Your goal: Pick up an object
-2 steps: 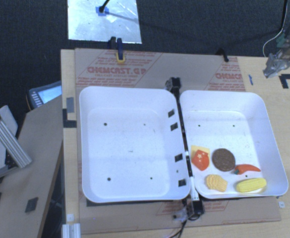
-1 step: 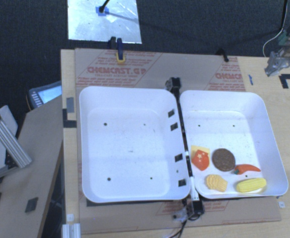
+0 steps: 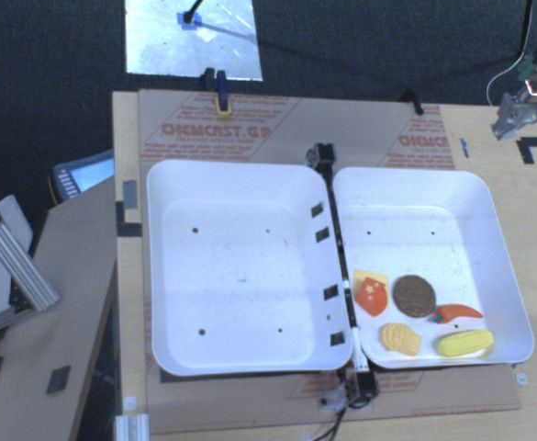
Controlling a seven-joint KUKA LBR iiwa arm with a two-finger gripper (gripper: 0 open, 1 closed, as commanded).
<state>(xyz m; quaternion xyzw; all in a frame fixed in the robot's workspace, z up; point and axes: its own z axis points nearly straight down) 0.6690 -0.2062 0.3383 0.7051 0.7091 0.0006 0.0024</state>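
Gripper (image 3: 516, 118) sits at the far right edge of the view, up above the bench and well apart from both bins — too small and blurred to tell its state, and nothing shows in its hold. All candidate objs lie in the right bin (image 3: 470, 196), bunched at its near end: a yellow-and-red wedge (image 3: 371, 292) near the divider, a brown disc (image 3: 414, 295) just beside it, a red chili (image 3: 458, 313) to the disc's right, a ridged yellow piece (image 3: 400, 339) below the wedge, and a yellow corn cob (image 3: 464, 343) close to the near-right corner. Left bin (image 3: 240, 274) holds no items. Pick not yet begun, I'd say. Risks from here: items are tightly clustered, so a descent on one prob nudges a neighbor; disc looks flat and may give little to pinch; cob and chili sit near the bin wall — approach there could clip the rim, or the round cob could roll off-center.
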